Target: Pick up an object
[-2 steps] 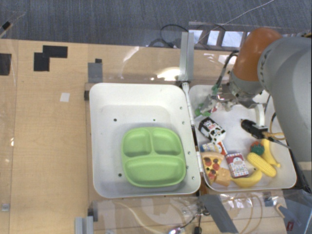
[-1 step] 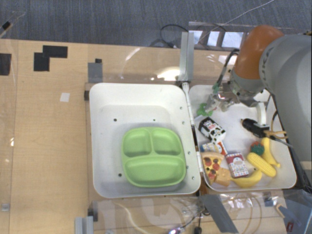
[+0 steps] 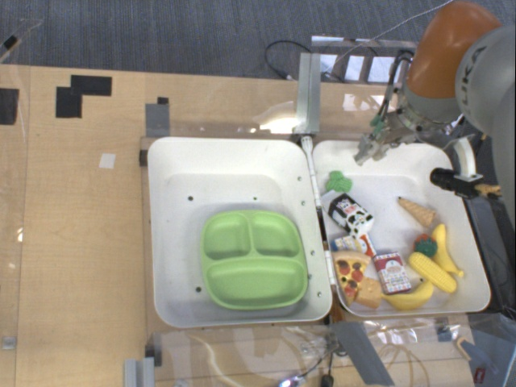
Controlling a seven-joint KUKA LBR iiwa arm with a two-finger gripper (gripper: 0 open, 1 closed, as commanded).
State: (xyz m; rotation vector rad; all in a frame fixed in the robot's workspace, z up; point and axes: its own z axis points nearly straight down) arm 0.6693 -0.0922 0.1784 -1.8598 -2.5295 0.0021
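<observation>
Several toys (image 3: 387, 256) below fingers (image 3: 367, 150)

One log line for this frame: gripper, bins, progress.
gripper: above right bin's far edge, nothing visibly held | green plate: left bin | toy food: right bin | pick: not yet done

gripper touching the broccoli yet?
Apart. The camera view shows the gripper up near the right bin's back wall, with bare white bin floor between it and the broccoli lying lower left of it.
</observation>
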